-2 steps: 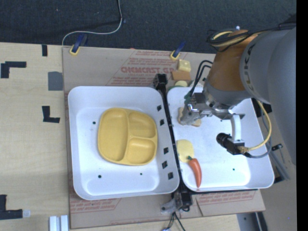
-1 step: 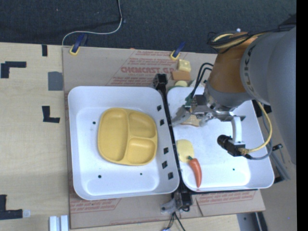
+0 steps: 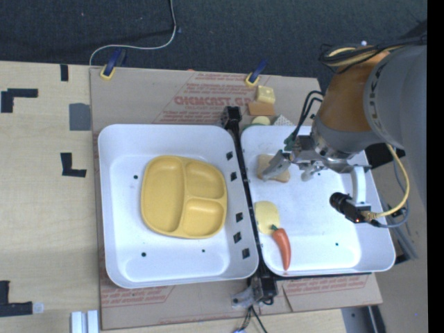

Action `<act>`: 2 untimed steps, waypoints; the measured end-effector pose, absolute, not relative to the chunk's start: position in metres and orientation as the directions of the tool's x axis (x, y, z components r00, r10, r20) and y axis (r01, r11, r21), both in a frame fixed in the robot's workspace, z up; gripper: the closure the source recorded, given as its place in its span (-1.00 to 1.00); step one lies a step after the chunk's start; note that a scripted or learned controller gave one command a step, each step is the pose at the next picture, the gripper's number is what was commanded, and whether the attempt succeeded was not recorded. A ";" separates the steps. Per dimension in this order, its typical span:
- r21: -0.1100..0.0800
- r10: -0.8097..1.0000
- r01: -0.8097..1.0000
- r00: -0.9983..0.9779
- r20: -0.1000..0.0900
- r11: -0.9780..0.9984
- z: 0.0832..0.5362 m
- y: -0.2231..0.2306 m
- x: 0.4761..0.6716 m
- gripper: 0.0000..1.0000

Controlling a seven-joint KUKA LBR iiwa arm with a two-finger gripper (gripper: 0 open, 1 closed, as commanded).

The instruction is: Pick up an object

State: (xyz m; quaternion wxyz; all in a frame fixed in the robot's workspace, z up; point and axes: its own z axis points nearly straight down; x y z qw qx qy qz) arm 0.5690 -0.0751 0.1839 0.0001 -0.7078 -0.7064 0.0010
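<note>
Carrot (image 3: 282, 247) lies in white bin (image 3: 347, 255) on cardboard (image 3: 201, 99).

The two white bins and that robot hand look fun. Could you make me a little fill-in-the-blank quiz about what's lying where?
1. The yellow divided plate lies in the ____ bin as the camera sees it.
2. The carrot in the right bin is orange with a ____ top.
3. The hand hangs over the ____ bin, next to a tan piece of food.
4. The plate has ____ compartments.

Missing words: left; green; right; three
</note>
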 end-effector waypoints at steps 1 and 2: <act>0.004 1.000 1.000 -0.004 -0.002 0.004 0.184 -0.075 0.640 -1.00; 0.009 1.000 1.000 0.000 -0.006 0.000 0.083 -0.098 0.621 -1.00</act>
